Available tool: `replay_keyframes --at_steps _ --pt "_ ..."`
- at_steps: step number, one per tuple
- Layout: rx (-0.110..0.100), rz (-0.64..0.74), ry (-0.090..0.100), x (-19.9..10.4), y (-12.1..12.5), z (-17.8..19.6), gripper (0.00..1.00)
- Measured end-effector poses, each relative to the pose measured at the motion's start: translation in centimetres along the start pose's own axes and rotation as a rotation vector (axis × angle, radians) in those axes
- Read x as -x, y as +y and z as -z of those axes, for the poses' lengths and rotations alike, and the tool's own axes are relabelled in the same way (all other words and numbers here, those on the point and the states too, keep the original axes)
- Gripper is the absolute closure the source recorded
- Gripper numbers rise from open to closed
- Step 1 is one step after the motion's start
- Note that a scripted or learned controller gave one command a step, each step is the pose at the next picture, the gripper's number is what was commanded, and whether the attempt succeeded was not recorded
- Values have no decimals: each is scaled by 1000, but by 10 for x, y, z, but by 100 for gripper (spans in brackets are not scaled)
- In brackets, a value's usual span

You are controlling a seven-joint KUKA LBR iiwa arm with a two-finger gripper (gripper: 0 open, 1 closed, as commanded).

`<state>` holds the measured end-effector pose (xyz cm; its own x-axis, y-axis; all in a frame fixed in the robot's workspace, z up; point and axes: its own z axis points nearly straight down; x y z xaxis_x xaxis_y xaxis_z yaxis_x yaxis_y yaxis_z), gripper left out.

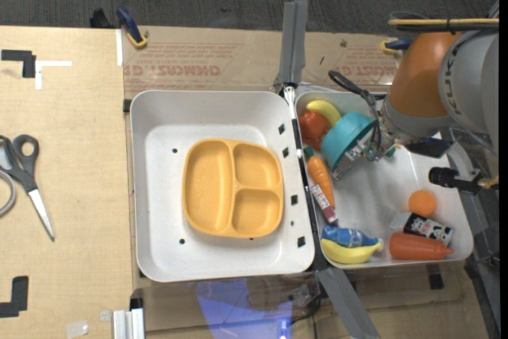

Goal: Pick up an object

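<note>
My gripper (pixel 367 148) is low in the right bin (pixel 397 194), near its back left part, right against the lower right rim of a teal bowl (pixel 348 135). The bowl is tilted on its side. Behind the bowl lie a yellow banana (pixel 321 107) and a red tomato (pixel 313 125). An orange carrot (pixel 319 171) and a red-and-white tube (pixel 324 202) lie along the bin's left wall. The grey arm with its orange band (pixel 421 75) comes in from the upper right.
The left bin (pixel 151 171) holds a yellow-orange divided plate (pixel 234 188). At the right bin's front are a blue-and-yellow toy (pixel 349 244), an orange ball (pixel 423 202), a black-and-white carton (pixel 429 229) and a red-orange carrot shape (pixel 417 248). Scissors (pixel 28 179) lie on the bench at left.
</note>
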<state>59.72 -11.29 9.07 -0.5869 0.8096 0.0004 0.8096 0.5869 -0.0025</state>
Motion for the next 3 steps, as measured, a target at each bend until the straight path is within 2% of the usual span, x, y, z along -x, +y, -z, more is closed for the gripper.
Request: replay_keyframes --at_steps 1,2,3 --pt "-41 -129 27 26 35 -2 0" --pt "1 -80 1 8 -58 0 0" --pt "2 87 1 -10 -138 0 0"
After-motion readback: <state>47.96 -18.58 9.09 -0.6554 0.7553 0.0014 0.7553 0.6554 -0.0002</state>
